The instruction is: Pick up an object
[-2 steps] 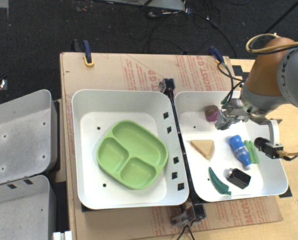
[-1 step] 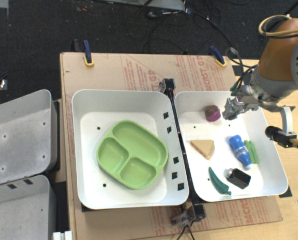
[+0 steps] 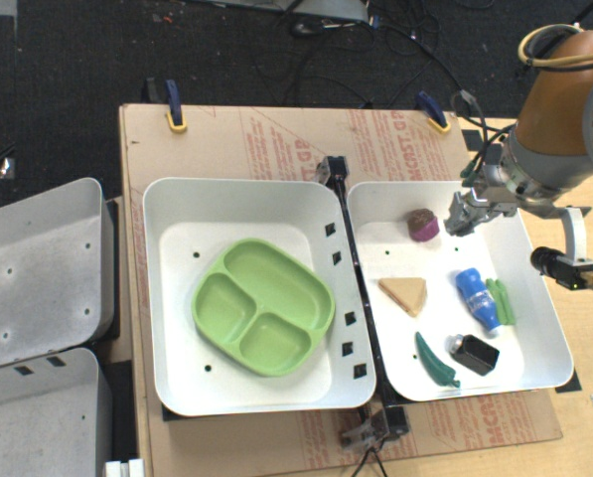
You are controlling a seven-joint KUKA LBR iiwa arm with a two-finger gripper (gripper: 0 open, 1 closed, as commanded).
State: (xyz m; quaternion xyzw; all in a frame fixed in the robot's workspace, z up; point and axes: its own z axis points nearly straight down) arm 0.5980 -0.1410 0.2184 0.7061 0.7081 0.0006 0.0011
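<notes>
Camera view looks down at a slant on a desk carrying two shallow white bins side by side. Left bin: contains one green divided plate with three compartments, lying near the centre of the bin floor. Right bin: contains six loose objects. A purple lump lies toward the far side. A tan wedge lies near the centre, closer to the divider between the bins. A blue bottle lies to the right of the wedge, with a light green piece touching its right side. A dark green curved piece lies at the near edge, just beside a black block.

Arm position: the grey arm with its orange band enters from the right. The end effector hangs over the far part of the right bin, just to the right of the purple lump. No object is visible between its fingers. Whether the fingers are open or closed cannot be told from this angle.
</notes>
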